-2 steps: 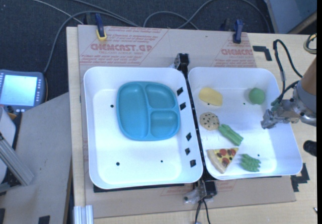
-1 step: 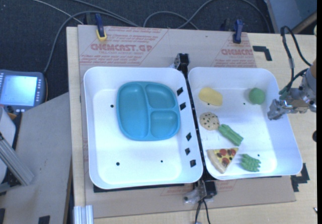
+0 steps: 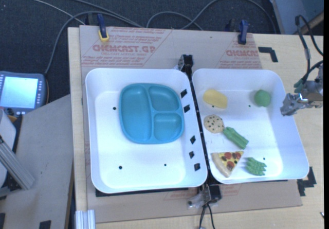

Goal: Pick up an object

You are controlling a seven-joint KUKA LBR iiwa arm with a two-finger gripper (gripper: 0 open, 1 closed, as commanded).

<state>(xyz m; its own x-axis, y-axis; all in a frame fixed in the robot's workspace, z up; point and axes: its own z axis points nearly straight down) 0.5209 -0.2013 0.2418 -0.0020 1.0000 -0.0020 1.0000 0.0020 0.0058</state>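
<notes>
The right bin (image 3: 267, 135) holds several toy foods: a yellow piece (image 3: 215, 99), a green ball (image 3: 262, 98), a cookie (image 3: 213, 123), a green pod (image 3: 235, 137), a pizza slice (image 3: 228, 161) and a green leafy piece (image 3: 255, 166). The gripper (image 3: 291, 105) sits at the right bin's right rim, to the right of the green ball and apart from it. Nothing shows between its fingers.
The left bin (image 3: 103, 161) holds a blue divided plate (image 3: 151, 112). A black divider with clips (image 3: 191, 120) runs between the bins. Clamps (image 3: 103, 31) and cables lie at the board's far edge. A tablet (image 3: 20, 91) sits to the left.
</notes>
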